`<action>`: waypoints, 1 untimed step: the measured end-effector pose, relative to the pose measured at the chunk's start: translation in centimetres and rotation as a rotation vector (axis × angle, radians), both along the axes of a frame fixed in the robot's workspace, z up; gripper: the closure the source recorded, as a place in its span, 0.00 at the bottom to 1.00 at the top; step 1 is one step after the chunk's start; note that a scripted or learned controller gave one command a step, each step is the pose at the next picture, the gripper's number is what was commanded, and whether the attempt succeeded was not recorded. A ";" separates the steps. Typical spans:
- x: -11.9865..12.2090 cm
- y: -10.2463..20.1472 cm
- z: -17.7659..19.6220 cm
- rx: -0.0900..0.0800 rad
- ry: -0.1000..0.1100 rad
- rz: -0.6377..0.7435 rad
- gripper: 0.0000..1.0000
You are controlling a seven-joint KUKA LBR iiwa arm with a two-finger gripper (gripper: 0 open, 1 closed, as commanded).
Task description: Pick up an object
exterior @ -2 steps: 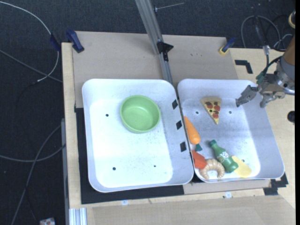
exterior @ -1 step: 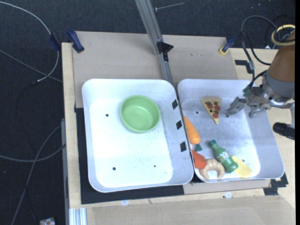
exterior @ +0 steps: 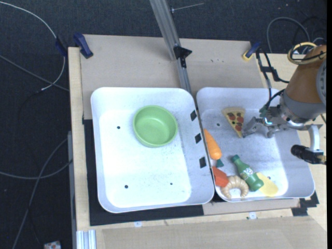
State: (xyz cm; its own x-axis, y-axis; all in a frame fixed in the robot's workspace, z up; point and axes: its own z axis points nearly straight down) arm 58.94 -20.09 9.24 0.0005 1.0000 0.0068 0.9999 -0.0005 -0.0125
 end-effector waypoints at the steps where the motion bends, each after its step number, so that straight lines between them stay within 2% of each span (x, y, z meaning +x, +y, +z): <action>1: 0.2 0.0 1.7 -0.001 -0.008 0.000 1.00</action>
